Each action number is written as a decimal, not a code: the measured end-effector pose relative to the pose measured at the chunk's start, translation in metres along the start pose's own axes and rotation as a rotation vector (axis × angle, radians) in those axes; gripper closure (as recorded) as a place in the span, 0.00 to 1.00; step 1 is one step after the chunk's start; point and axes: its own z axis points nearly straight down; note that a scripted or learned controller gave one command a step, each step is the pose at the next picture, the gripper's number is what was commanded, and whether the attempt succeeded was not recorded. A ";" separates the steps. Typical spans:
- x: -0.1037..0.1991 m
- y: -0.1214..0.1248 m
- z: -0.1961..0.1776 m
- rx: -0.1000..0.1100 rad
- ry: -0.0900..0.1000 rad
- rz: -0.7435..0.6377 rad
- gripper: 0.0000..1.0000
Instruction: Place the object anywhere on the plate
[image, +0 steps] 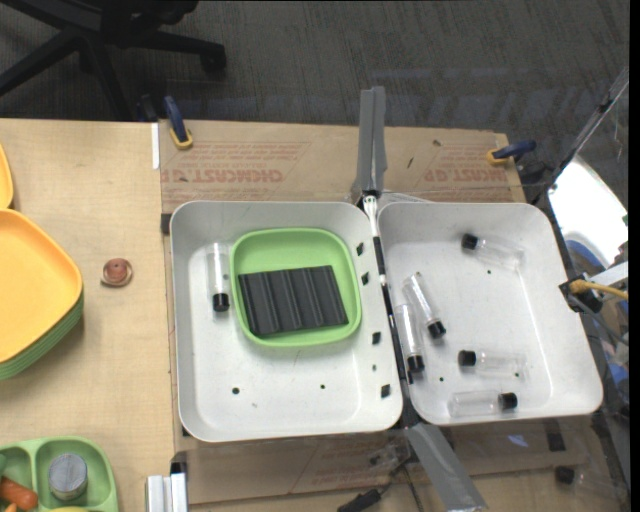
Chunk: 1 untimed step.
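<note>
Left bin (200, 400): one green plate (340, 250), square with rounded corners, lying flat in the far half. On the plate: one black ribbed slab (290, 300), flat, covering most of the near part of the plate's floor. Just beside the plate's left rim, on the bin floor and not on the plate: one clear tube (218, 270) with a black cap, lying lengthwise with the cap toward the near side. Right bin (540, 300): five more capped tubes (420, 300), scattered and all lying down; two sit close to the wall shared with the left bin, one near the far corner, two along the near side. Gripper: whether open or closed cannot be told. Counter (120, 380), left of the bins: a stack of yellow plates (30, 290), a small reddish disc (117, 271), a green divided tray (55, 478) at the near corner. Under the bins: a cardboard sheet (270, 165) held by two clamps (178, 125) on its far edge.
</note>
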 end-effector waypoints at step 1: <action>0.001 0.000 -0.033 -0.002 0.002 -0.004 0.00</action>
